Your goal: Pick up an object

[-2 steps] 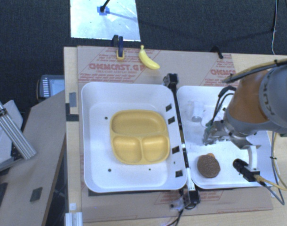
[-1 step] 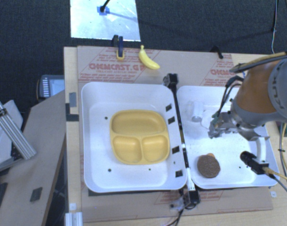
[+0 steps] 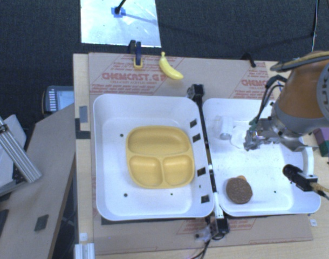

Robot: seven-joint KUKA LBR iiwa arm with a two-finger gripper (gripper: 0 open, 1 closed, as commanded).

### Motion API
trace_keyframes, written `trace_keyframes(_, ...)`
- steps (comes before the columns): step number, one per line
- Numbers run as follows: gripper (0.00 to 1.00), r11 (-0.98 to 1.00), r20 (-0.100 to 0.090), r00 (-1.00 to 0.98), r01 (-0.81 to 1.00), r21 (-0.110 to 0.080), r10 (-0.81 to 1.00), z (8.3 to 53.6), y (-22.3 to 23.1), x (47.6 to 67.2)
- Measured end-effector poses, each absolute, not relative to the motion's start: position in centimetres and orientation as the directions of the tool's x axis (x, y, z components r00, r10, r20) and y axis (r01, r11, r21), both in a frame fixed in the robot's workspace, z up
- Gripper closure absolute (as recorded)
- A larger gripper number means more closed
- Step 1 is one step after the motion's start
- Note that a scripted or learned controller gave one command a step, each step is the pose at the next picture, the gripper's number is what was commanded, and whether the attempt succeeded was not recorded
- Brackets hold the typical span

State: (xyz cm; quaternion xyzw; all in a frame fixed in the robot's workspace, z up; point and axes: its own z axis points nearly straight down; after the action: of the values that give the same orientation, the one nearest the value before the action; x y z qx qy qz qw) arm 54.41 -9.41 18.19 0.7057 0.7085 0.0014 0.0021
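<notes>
Cookie (image 3: 239, 190) lay low in the right bin (image 3: 272, 201), well below the gripper (image 3: 252, 142) and untouched. Whether the gripper was wide or narrow, I could not tell; the pick looked undone.

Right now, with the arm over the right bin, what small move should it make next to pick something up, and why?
Probably a short drop straight down. The gripper sits over the upper part of the right bin, right beside a clear, pale object that is hard to make out. Nothing shows between its fingers. The brown round thing lies farther off, near the bin's front edge.
</notes>
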Motion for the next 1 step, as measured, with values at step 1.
trace_keyframes(1,1.0,0.005,-0.001,-0.005,1.0,0.009,1.0,24.64,-9.26,54.76)
